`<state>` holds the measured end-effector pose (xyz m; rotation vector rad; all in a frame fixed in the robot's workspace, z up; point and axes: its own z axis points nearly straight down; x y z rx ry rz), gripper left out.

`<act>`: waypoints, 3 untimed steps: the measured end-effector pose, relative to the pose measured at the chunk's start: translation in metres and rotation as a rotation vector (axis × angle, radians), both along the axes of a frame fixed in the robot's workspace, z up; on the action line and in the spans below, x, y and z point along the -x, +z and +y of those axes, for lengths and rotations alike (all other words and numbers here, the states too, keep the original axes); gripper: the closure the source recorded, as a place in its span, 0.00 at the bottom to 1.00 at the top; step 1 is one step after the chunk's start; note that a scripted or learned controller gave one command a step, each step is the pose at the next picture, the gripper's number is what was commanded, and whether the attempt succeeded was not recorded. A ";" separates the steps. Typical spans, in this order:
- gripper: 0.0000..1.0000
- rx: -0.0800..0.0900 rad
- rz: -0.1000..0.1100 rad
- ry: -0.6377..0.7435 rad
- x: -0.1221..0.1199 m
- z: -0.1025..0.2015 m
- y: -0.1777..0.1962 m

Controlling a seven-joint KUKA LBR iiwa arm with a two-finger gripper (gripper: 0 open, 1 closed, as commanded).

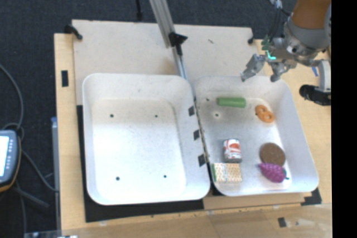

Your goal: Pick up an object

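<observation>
Dark carpet all around, and a pale wooden bench (134, 47) carrying two shallow white bins side by side. The left bin (139, 136) offers wide smooth floor. The right bin (298, 136) is busier: a green cylinder (231, 102) near the back wall, an orange ring-shaped piece (264, 114) beside it, a small red-and-white can (232, 150) upright mid-bin, a patterned box (227, 173) at the front rim, a flat brown disc (272, 153) and a knobbly purple cluster (273, 171) touching. The gripper (262, 71) hangs above the back rim, fingers spread apart, nothing between them.
</observation>
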<state>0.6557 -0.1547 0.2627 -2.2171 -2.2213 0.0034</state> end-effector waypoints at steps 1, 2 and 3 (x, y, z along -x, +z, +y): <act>0.00 0.003 -0.004 0.002 -0.001 -0.001 0.003; 0.00 0.003 0.000 0.001 -0.005 0.000 -0.059; 0.00 0.003 0.000 0.002 0.001 0.007 -0.108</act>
